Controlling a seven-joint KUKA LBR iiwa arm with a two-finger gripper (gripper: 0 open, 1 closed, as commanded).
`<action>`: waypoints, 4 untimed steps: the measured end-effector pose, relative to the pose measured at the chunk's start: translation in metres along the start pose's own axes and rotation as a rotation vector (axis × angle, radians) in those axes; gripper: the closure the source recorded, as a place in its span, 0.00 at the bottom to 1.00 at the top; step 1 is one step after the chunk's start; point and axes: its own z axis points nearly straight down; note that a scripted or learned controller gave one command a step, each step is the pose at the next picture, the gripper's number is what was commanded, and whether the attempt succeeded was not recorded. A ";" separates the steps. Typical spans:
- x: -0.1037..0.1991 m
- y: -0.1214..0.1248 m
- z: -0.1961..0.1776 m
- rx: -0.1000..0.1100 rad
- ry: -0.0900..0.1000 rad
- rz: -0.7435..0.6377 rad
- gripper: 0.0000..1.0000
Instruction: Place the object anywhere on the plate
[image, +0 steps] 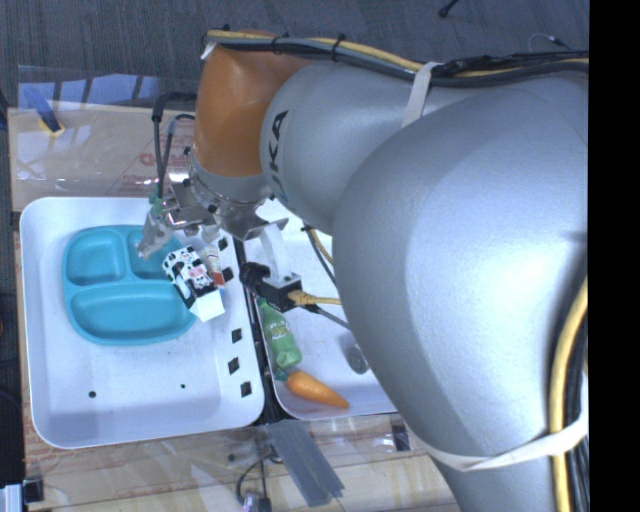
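A blue divided plate lies in the left white bin. My gripper hangs over the plate's right edge, below the orange wrist band. A small black-and-white cow-patterned object with a white base sits just under the gripper at the plate's right rim. I cannot tell whether it is between the fingers or resting on the rim.
The right bin holds a green object and an orange carrot. The big grey arm covers most of that bin and the right side of the view. Black markers line the divider between the bins.
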 end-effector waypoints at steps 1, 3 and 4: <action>0.055 0.049 -0.082 -0.001 -0.001 -0.060 0.00; 0.050 0.066 -0.128 -0.001 -0.001 0.043 0.00; 0.060 0.069 -0.213 -0.001 -0.001 0.213 0.00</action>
